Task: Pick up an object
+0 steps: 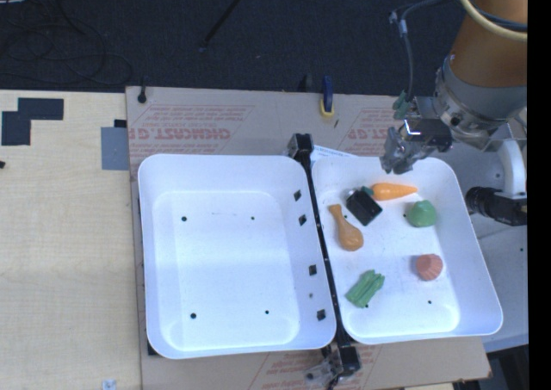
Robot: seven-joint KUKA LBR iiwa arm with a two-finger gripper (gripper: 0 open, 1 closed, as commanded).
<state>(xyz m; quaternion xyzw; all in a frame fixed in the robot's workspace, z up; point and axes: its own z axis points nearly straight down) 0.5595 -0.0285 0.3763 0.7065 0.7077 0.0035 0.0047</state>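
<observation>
The right bin (465, 311) holds several toy items: an orange carrot (394, 192), a black block (362, 206), a tan drumstick-shaped piece (346, 229), a round green piece (421, 213), a red-orange ball (429, 267) and a green leafy piece (365, 287). My gripper (403, 156) hangs over the bin's far rim, just above and behind the carrot. Nothing shows between its fingers, and their gap is too dark to read.
The left bin (164, 207) sits beside the right one, joined by a black divider with clips (312, 233). Both rest on a cardboard sheet (215, 126). A blue and yellow clamp (327, 97) stands at the back edge. Cables trail behind.
</observation>
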